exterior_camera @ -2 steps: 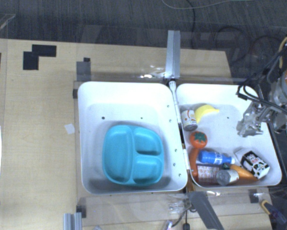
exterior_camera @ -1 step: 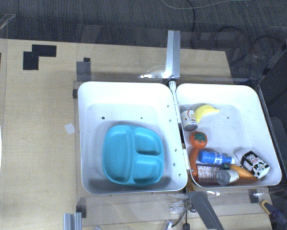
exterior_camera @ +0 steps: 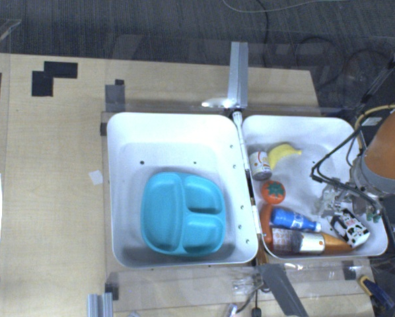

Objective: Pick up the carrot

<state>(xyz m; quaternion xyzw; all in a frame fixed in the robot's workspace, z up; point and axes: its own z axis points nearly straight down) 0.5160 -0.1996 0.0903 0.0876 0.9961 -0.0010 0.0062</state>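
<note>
Teal divided plate (exterior_camera: 182,211) sits in the left bin (exterior_camera: 121,177) of 2, well left of the gripper (exterior_camera: 343,207). In the right bin (exterior_camera: 316,127) the carrot (exterior_camera: 266,218) lies left of the gripper, partly under a blue bottle (exterior_camera: 295,220) whose label is unreadable. Whether the gripper is open or closed cannot be told. Pale wood bench (exterior_camera: 45,197), dark carpet (exterior_camera: 118,12) beyond.

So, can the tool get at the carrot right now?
Doubtful: the carrot hugs the left wall of the right bin, with the blue bottle lying over its lower part; the tool hangs at the far side.
</note>
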